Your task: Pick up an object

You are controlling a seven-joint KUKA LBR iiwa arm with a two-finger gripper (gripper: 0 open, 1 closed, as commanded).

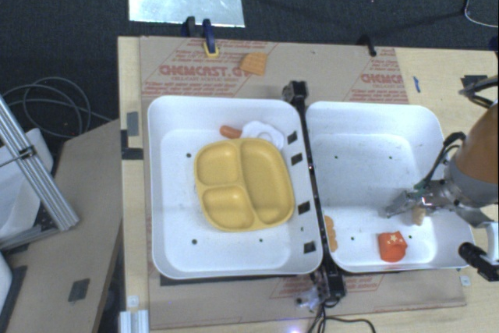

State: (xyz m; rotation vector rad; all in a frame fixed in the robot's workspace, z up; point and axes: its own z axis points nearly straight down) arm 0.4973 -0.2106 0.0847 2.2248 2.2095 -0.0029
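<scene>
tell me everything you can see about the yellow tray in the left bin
The yellow tray is a divided plate with rounded corners, looking like smooth moulded plastic. It has three compartments: one long one on its right side and two smaller ones on its left. It lies flat, turned at a slight angle, near the middle of the left bin. Its upper edge meets a white object, with a small orange piece just beyond it.

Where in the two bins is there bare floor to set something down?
Right bin: its far half is bare; the near right is crowded by the gripper and orange object. Left bin: the yellow divided tray fills the middle, leaving bare strips along the left wall and near edge.
</scene>
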